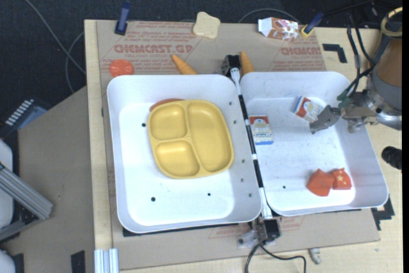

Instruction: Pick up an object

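Two white bins (128, 201) (364, 156) sit side by side. One yellow divided plate (190, 137) lies in the left bin. The right bin has two small cartons (260, 129) (308, 107) and one red-orange toy (329, 181); one more carton (278, 27) lies on the table (77, 163)

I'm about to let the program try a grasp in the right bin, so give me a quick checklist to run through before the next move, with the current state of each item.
1. Gripper inside the right bin: ok.
2. Nearest target, the small carton, close beside the gripper: ok.
3. Carton between the fingers: cannot tell.
4. Other candidates apart from the carton: ok; the small red and white box lies by the divider, the orange pieces near the front.
5. Yellow divided plate in the left bin, out of the way: ok.
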`<state>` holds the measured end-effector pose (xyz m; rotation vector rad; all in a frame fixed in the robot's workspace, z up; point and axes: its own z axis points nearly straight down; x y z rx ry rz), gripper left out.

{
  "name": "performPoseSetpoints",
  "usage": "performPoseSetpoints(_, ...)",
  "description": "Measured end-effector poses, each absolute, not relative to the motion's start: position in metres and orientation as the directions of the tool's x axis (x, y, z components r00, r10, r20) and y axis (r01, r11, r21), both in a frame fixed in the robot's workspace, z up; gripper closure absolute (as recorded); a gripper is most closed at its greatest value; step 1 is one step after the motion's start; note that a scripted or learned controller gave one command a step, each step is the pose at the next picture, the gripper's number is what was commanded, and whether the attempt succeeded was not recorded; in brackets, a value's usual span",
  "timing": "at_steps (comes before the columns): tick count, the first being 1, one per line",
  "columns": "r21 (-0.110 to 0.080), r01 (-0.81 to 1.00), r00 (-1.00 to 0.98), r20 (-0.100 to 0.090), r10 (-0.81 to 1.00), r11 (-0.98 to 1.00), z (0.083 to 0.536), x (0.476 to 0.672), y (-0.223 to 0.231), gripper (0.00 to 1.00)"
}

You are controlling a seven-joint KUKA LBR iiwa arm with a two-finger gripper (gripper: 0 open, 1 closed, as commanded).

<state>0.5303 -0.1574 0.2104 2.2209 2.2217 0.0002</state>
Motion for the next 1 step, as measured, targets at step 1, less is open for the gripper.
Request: performPoseSetpoints(1, 0.001, 1.000, -0.001, 0.000, 1.000, 0.001, 0.0845, 0.5729, -0.1283, 0.00)
